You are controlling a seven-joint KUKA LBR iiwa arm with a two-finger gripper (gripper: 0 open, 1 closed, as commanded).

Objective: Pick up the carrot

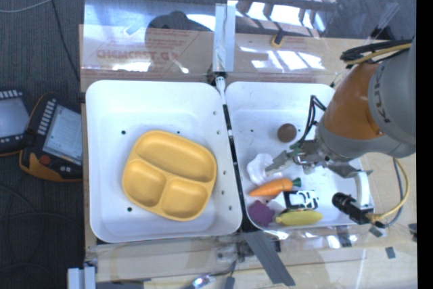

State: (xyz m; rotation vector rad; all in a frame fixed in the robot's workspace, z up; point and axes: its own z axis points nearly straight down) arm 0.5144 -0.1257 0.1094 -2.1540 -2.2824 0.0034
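The carrot (272, 187), orange with a green top, lies on its side in the right bin (257, 101), near the front left. My gripper (287, 164) hangs just above and slightly behind the carrot, reaching in from the right. Its fingers look spread apart with nothing between them. The green end of the carrot lies just below the fingertips.
Around the carrot lie a white crumpled item (258, 166), a purple piece (260, 213), a yellow banana-like toy (300, 218) and a black-and-white item (301, 199). A brown ball (287, 132) sits further back. The left bin (101, 145) holds a yellow divided plate (169, 174).
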